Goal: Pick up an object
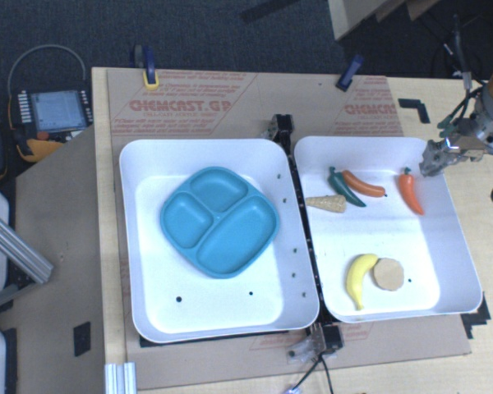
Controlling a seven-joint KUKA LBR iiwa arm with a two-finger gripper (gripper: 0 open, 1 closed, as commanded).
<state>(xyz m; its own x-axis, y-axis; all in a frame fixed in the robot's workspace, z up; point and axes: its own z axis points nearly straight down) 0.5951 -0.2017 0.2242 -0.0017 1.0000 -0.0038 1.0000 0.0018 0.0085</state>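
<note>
Over the right bin's (468,257) far right edge the gripper (434,161) hangs just beside a red-orange pepper (410,194), jaw state impossible to tell; descending this near the wall, it could strike the rim or nudge the pepper aside

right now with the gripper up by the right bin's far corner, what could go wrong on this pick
The gripper sits close to the right bin rim, so it might clip the wall coming down. The red pepper nearest it is narrow and tilted, so it could slip out. The banana touches the round cookie; grabbing one may drag the other.
</note>
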